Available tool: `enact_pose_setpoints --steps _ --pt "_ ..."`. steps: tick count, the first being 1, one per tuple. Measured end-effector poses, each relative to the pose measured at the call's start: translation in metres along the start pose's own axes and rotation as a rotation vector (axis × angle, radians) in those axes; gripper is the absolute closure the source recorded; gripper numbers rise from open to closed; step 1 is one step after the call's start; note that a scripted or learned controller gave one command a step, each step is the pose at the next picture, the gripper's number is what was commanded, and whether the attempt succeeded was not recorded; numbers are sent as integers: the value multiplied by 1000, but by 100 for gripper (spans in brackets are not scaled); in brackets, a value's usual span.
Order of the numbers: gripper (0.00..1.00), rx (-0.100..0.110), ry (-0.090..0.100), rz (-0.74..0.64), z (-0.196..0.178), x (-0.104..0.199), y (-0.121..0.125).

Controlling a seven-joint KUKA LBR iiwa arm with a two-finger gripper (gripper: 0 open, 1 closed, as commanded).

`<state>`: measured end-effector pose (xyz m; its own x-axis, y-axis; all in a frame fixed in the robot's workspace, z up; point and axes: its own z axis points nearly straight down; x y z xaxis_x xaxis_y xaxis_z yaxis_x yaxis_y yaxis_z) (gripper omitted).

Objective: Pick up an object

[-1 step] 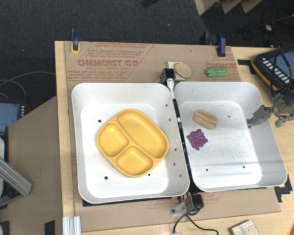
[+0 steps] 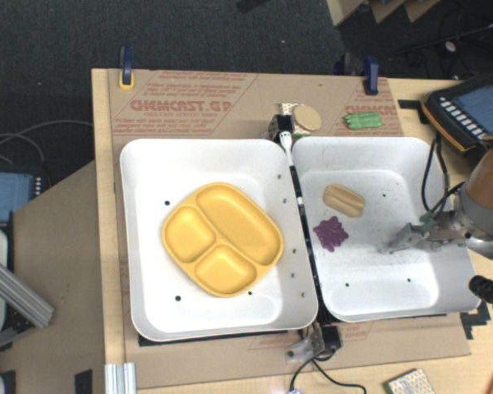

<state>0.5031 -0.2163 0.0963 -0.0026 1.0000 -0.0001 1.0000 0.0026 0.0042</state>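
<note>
Two small objects lie in the right bin (image 2: 378,298). One is a tan, bread-like oval (image 2: 343,200) near the bin's back left. The other is a purple grape-like cluster (image 2: 331,233) just in front of it. My gripper (image 2: 401,241) reaches in from the right and sits low over the bin floor. It is well to the right of the purple cluster and touches neither object. Nothing shows in its grasp. A yellow divided plate (image 2: 222,238) lies in the middle of the left bin (image 2: 148,179).
The raised rims of the two bins meet along the centre (image 2: 300,220). On the bench behind the bins are a green object (image 2: 362,121) and a round tan disc (image 2: 307,119). A tablet-like device (image 2: 470,115) and a black cable (image 2: 431,179) are at the right.
</note>
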Motion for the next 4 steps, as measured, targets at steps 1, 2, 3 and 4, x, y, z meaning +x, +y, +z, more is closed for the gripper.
enact_pose_setpoints --steps 1,2,3,4 --pt "0 -16 -2 -7 -242 92 23" --pt "0 11 0 10 -148 14 17" --pt "0 9 2 6 -108 -9 -16" --pt "100 1 -3 4 -121 -8 -14"
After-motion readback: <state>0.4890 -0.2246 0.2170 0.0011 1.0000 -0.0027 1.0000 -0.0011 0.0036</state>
